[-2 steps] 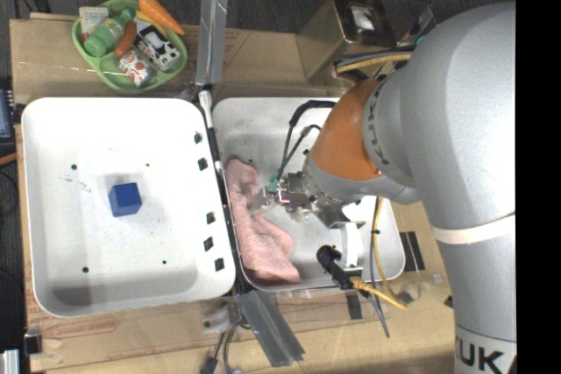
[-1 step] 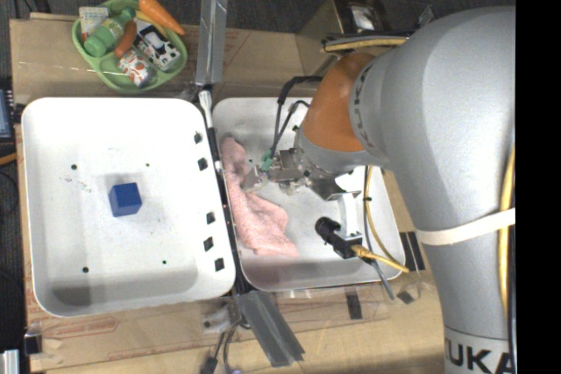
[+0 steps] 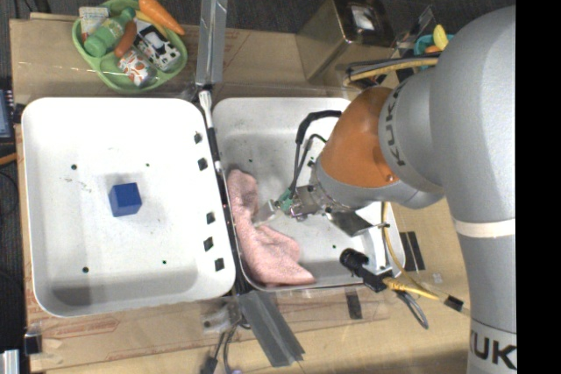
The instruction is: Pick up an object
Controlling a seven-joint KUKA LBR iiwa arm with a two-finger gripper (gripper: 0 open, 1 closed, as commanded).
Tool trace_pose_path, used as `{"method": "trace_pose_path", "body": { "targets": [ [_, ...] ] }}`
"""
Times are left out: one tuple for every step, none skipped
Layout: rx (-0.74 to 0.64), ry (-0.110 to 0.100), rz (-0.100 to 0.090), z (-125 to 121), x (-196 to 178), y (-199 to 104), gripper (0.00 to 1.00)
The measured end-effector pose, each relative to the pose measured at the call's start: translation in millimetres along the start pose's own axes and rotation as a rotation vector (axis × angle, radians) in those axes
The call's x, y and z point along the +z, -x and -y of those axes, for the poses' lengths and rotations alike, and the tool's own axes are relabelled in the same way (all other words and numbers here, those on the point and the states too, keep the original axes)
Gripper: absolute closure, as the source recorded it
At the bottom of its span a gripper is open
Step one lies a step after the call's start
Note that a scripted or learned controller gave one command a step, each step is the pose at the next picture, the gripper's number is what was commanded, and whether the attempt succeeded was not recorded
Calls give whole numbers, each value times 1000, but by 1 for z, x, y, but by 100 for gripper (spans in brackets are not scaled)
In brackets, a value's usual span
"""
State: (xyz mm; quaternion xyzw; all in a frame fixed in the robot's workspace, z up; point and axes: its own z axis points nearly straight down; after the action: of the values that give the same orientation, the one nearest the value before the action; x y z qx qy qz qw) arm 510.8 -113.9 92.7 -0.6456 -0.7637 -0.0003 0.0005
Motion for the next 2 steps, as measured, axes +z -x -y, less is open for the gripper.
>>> {"method": "trace_pose_path", "body": {
  "targets": [
    [0, 0, 0, 0, 0, 0, 0],
    [1, -3, -1, -38, -49, -4, 0]
  ]
}}
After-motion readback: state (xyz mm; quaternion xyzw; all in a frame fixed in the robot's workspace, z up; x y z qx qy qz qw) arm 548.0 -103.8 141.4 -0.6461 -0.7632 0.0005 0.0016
